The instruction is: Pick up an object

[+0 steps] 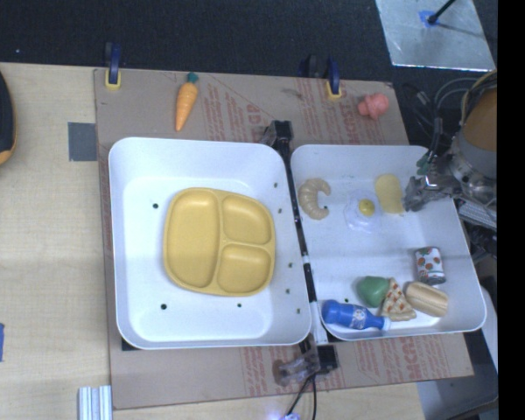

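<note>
The end effector [417, 192] sits low in the right bin [332, 261], just beside a pale yellow block [388, 192]; I cannot tell its state. Coming in from the block's side, it could shove it left toward the small yellow ball [366, 206] instead of gripping.

Two white bins are counted — a left bin [122, 234] and a right bin [332, 252]. One yellow divided plate [219, 239] is seen in the left. In the right are counted one croissant [314, 197], one yellow block [388, 192], one small yellow piece [366, 206], one can [429, 265], one green item [374, 289], one pizza slice [395, 301], one bun [427, 298] — possibly a hot dog — and one blue bottle [353, 316]. Outside the bins, one carrot [185, 101] and one pink item [374, 105] are counted.
</note>
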`<state>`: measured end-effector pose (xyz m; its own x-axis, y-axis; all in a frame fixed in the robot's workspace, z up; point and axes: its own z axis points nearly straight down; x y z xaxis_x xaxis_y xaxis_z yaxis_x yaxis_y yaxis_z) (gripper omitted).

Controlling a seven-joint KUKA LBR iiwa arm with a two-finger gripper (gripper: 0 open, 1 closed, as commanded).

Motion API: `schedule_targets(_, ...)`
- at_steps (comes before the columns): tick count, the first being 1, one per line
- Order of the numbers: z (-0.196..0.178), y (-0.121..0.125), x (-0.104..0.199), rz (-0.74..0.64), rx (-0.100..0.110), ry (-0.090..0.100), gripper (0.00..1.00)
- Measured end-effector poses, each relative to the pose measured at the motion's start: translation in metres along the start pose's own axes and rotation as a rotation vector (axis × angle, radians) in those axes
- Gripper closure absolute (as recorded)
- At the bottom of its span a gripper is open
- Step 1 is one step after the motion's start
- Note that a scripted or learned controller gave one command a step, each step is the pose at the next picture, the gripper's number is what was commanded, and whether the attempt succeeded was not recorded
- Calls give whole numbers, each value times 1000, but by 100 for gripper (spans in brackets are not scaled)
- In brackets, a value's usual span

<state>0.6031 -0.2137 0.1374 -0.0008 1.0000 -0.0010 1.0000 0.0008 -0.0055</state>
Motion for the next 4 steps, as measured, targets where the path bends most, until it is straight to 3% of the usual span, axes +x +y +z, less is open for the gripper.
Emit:
schedule_targets(1,1,2,1,-2,-3,0,0)
schedule_targets(2,39,56,26,-8,-6,-1,0)
schedule_targets(3,26,54,24,-7,-4,-1,100)
schedule_targets(4,-20,-23,19,0,-1,0,100)
